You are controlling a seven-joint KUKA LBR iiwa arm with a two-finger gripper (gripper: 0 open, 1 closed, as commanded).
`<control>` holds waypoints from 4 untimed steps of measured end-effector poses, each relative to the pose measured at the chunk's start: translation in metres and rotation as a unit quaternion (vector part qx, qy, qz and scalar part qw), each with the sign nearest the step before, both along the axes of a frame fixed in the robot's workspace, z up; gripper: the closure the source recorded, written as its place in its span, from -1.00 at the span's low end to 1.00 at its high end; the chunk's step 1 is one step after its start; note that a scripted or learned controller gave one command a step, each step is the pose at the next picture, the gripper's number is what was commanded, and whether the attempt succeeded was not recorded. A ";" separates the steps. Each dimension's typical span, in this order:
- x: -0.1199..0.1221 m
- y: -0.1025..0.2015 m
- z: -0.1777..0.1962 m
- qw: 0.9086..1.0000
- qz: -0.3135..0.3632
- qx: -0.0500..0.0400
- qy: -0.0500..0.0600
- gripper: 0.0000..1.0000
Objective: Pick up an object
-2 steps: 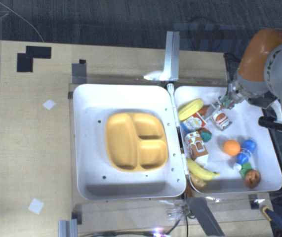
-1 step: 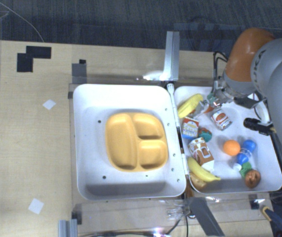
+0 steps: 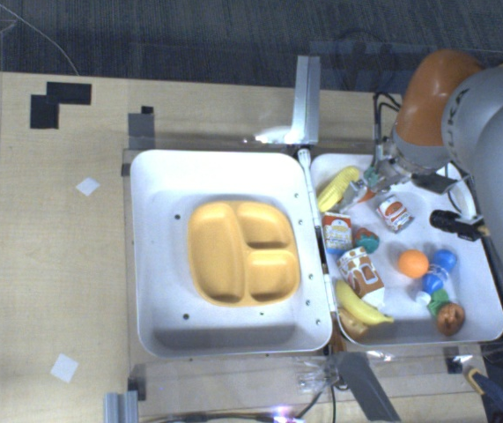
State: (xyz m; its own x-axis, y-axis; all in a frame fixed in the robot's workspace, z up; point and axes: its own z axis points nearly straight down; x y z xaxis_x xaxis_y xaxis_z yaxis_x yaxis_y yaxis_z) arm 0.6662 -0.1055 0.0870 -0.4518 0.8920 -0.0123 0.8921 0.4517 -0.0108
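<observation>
The right bin (image 3: 489, 320) holds several small objects. A yellow banana (image 3: 337, 188) lies at its upper left, and a red and white can (image 3: 395, 213) sits near the middle top. Further down are a small carton (image 3: 336, 233), a brown and white carton (image 3: 361, 271), a second banana (image 3: 363, 309), an orange ball (image 3: 413, 263), a blue item (image 3: 440, 268) and a brown fruit (image 3: 449, 318). My gripper (image 3: 373, 181) reaches down from the grey arm at the bin's top, between the upper banana and the can. Nothing is visibly held.
The left bin (image 3: 159, 236) holds a yellow divided tray (image 3: 240, 250). A metal post (image 3: 306, 100) stands behind the wall between the two bins. A black part (image 3: 456, 223) of the arm hangs over the right bin's right side.
</observation>
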 end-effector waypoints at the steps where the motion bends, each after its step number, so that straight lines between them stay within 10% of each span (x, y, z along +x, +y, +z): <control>1: -0.001 -0.002 0.000 0.999 0.048 0.002 0.003 -1.00; 2: -0.037 0.002 0.001 1.000 -0.013 0.007 -0.007 -1.00; 3: -0.033 0.002 0.016 1.000 -0.012 0.007 -0.013 1.00; 4: -0.033 0.002 0.016 1.000 -0.012 0.007 -0.013 -1.00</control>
